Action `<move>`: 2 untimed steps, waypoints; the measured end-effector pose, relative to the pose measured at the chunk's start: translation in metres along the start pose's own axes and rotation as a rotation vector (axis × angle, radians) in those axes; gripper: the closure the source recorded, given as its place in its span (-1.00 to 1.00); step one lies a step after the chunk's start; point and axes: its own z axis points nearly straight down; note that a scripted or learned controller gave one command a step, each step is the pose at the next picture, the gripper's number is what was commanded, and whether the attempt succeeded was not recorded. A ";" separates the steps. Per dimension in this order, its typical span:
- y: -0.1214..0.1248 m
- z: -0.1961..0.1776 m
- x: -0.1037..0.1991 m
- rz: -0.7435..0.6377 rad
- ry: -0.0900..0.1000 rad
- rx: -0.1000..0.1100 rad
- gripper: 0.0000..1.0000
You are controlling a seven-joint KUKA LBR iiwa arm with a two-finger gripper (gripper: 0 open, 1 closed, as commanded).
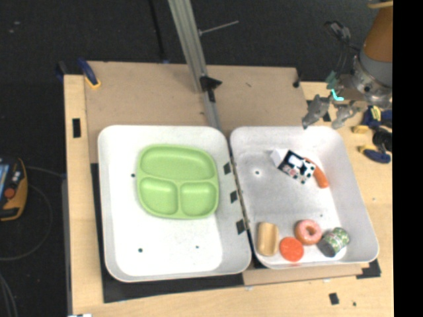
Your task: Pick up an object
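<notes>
- Plainly, the pincer hangs just beyond the far rim of the right bin, above the worktop; its two fingers stand spread apart with nothing between them.
- The grey arm, with its orange band, comes in from the right, past the far right corner of the right bin.
- Inside the right bin, towards its far side, lies a small black-and-white box, with an orange carrot-like piece touching its right end.
- Along the near wall of the right bin sits a row of things: a tan cylinder at the left, then an orange-red ball, a pink doughnut just behind the ball, and a green-and-silver can at the right.
- None of these things touches the pincer; all lie well apart from it on the floor of the right bin.
- To the left of the right bin, edge to edge with it, stands the left bin, bearing a green divided plate in its far half.
- A grey metal post leans up from the worktop, behind the seam where the left bin meets the right bin.
</notes>
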 end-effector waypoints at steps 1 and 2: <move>0.001 -0.002 0.000 -0.001 -0.001 -0.003 -1.00; 0.001 0.040 0.001 -0.001 -0.002 0.000 -1.00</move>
